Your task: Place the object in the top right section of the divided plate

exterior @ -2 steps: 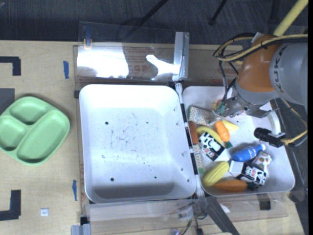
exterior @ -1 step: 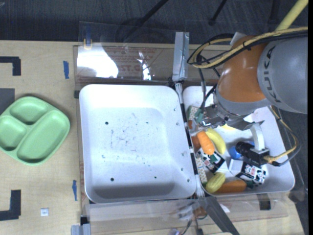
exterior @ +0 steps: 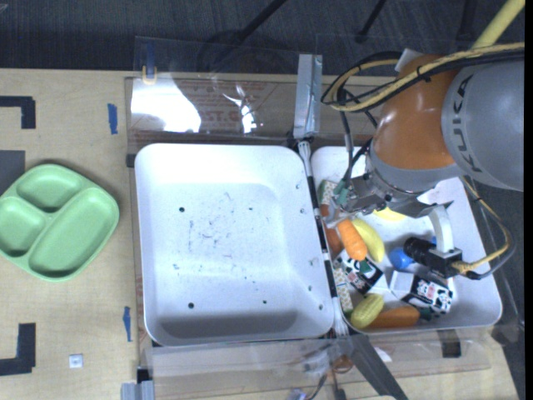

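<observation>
While the grey arm reaches in from the right, its orange band hangs over the right bin and the tool sits low beneath the wrist, at the upper left of that bin. Whether the tool is open or closed I cannot tell, since the wrist covers it from above, and nothing can be seen held in it.

Just below the tool lies a heap of small things, all inside the right bin. An orange carrot lies against a yellow banana-like piece, both slanting down to the right. A blue piece sits beside them. One black-and-white pack rests near the bin's left wall and a second pack lies toward the lower right. A yellow lump and a long orange piece lie along the bottom edge. Which of these is the object meant for placing cannot be told.

Next to it on the left stands the left bin, its white floor showing faint scuffs. The green divided plate rests on the wooden desk at the far left, well apart from both bins and from the tool.
</observation>
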Controlling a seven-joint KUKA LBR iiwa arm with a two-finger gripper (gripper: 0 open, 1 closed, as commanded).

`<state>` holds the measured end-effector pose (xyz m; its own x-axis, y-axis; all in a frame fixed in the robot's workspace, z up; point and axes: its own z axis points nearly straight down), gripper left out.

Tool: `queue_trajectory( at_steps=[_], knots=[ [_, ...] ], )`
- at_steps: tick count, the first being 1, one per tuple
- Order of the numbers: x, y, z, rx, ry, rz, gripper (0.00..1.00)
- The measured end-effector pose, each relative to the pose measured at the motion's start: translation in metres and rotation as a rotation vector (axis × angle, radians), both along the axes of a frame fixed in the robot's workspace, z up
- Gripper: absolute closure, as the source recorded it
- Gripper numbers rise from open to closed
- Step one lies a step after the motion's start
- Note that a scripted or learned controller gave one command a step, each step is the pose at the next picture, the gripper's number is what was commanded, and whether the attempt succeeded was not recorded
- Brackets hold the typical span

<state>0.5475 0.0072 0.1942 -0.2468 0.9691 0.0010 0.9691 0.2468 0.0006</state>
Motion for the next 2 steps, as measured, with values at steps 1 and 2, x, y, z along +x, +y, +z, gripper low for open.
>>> queue_trajectory(
  at_steps=[1,2],
  knots=[
    [-0.053,0.085,-0.010,-0.001,0.003,-0.048,1.00],
    [-0.065,0.164,-0.105,0.004,-0.011,0.033,1.00]
  ],
)
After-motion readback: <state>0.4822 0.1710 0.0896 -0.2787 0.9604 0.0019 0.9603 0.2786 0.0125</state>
